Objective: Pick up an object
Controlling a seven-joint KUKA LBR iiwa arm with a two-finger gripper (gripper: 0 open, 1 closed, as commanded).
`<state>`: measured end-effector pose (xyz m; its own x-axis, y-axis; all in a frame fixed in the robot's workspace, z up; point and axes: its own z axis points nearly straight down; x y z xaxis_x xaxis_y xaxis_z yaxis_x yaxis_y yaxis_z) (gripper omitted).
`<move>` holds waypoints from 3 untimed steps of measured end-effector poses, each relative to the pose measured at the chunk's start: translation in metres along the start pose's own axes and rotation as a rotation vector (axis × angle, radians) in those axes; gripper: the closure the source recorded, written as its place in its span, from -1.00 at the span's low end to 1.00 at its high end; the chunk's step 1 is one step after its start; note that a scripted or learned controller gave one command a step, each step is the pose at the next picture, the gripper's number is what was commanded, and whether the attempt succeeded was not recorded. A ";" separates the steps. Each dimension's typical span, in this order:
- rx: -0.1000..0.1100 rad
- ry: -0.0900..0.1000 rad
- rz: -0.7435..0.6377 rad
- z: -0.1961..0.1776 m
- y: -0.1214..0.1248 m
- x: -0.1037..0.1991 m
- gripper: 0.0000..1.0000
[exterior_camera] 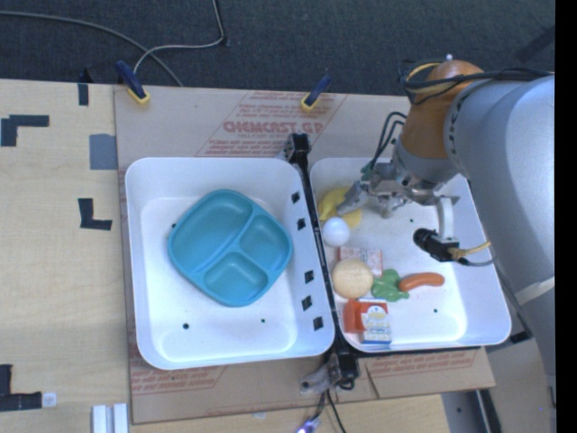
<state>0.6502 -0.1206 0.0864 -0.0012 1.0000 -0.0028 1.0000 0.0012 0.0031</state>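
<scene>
My gripper (371,195) hangs low over the far left part of the right bin (469,318), below the orange wrist band (431,126). Its tip is right beside a yellow banana-shaped toy (334,203) lying against the bin's left wall; I cannot tell whether they touch. A white ball (335,232) lies just in front of the toy. Nearer the front are a beige round object (352,278), a toy carrot with a green top (410,283), a small pink card (371,259) and a red and white box (368,321).
The left bin (153,332) holds a blue divided plate (231,246). A black divider with clips (306,242) runs between the bins. A black connector and cable (437,243) hang from the arm over the right bin. The arm's grey body (518,179) covers the bin's right side.
</scene>
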 end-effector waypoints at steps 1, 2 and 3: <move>0.030 -0.018 0.004 -0.001 0.012 0.010 -1.00; 0.031 -0.012 0.002 -0.001 0.013 0.007 -1.00; 0.029 -0.018 0.005 -0.001 0.013 0.010 -1.00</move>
<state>0.6627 -0.1103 0.0874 0.0033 0.9998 -0.0208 0.9996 -0.0039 -0.0262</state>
